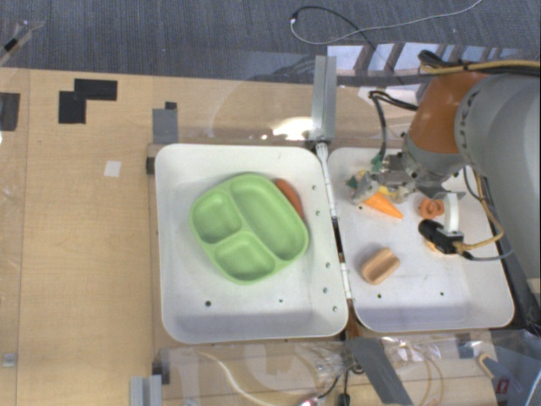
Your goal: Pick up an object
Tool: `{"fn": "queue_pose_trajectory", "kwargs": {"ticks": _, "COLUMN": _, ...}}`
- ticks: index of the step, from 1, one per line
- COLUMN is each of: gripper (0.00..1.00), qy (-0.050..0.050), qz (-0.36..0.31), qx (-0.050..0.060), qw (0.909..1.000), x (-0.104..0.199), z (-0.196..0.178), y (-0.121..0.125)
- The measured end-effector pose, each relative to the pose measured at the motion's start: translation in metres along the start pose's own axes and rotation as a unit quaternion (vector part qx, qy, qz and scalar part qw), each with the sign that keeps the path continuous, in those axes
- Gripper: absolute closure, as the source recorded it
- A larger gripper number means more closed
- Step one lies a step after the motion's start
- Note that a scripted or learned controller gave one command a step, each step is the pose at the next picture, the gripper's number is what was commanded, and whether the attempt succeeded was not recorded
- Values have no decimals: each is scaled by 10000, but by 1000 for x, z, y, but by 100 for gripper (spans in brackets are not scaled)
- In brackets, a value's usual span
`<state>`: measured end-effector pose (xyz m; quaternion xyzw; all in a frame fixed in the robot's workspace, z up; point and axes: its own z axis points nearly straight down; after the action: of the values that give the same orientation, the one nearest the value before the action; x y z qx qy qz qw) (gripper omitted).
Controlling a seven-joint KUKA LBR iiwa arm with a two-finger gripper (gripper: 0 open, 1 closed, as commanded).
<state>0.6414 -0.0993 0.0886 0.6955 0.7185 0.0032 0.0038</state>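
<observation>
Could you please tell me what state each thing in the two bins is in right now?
Green divided plate: right way up in the left bin.
Orange-red piece: partly tucked behind the plate.
Orange wedge: lying flat in the right bin, below the gripper.
Tan block: lying free.

A robotics lab: wooden bench [76,252], twin white bins [182,311], loose cables [338,24], grey carpet [169,15].
</observation>
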Motion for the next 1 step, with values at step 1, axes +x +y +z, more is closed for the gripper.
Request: {"fn": "queue_pose_trajectory", "kwargs": {"ticks": 1, "gripper": 100, "qy": 5, "qz": -11, "qx": -25, "qw": 10000, "x": 2, "z": -12, "y": 2}}
